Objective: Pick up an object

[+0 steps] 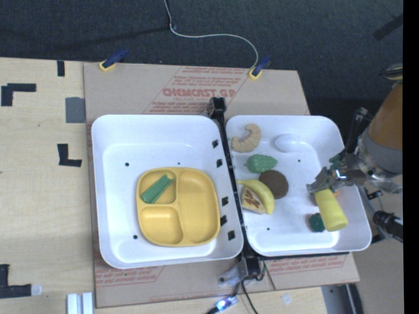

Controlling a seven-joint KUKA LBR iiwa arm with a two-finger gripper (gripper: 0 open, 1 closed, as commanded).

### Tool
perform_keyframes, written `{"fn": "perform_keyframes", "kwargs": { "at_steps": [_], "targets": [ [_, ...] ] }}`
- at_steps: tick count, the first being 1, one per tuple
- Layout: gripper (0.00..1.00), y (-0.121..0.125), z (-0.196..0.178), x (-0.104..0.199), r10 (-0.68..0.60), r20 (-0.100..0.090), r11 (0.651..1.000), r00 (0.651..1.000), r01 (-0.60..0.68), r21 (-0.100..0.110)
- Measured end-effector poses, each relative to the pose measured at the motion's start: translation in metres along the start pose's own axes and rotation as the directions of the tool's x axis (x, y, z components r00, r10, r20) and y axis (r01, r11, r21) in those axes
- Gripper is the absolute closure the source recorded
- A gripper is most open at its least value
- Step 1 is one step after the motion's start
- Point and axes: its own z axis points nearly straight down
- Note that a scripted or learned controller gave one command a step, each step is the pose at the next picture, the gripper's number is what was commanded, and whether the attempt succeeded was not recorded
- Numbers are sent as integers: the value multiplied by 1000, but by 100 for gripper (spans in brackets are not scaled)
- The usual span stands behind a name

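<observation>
I have the arm (386, 136) reaching in from the right, its end effector (325, 183) hanging over the right bin (298, 124), just above the upper end of a yellow block (330, 209). I cannot tell whether the end effector is apart or together; the metal parts blur into one another at this slant, and nothing is visibly held.

The nearest candidate to pick up is that yellow block, lying slantwise near the bin's right wall, with a small dark green piece (317, 223) touching its lower end. Further left in the same bin lie a brown round object (274, 183), a leafy green toy (262, 163), a yellow wedge that looks like a toy taco or sandwich (256, 197), a tan croissant-shaped toy (247, 138) and a pale oval object (286, 142). The left bin (105, 149) holds a yellow divided plate (190, 208) with a green strip (156, 190) in one compartment.

My judgement: to do this well I would centre over the block's middle rather than its end, turn the wrist so the closing line crosses its short width, and descend straight, staying off the bin wall and the green piece. Closing at the tip risks the block pivoting out
</observation>
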Motion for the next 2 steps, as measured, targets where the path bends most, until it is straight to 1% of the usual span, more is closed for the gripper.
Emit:
{"fn": "perform_keyframes", "kwargs": {
  "at_steps": [2],
  "targets": [
    [100, 33, -14, 101, -6, -3, 1000, 1000, 6, 3]
  ]
}}
